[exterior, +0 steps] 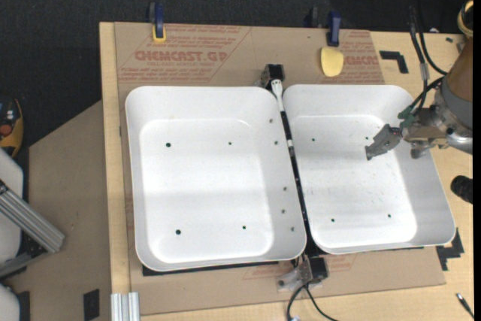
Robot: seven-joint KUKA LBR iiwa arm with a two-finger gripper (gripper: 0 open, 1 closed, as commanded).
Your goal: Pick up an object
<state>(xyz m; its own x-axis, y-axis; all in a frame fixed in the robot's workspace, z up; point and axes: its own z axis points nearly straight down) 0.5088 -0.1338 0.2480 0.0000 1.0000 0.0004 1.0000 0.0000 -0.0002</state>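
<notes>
Hovering at right of frame over the right bin (421, 184), the hand (385, 142) has an indeterminate grip state. No object is discernible in either bin; verify a target before descending.

1. The arm (460, 90) is reaching in from the right side of the picture.
2. Its big round grey part is sitting at the right edge, and part of it is running out of the picture.
3. The wrist is pointing to the left and a little down.
4. The claw (378, 145) is sticking out at the end of the wrist, toward the left.
5. The claw is looking dark grey, with a small green bit near where it joins the wrist.
6. Thin dark cables are looping along the arm above the wrist.
7. The claw's tip is looking too small and blurry to tell more about it.
</notes>
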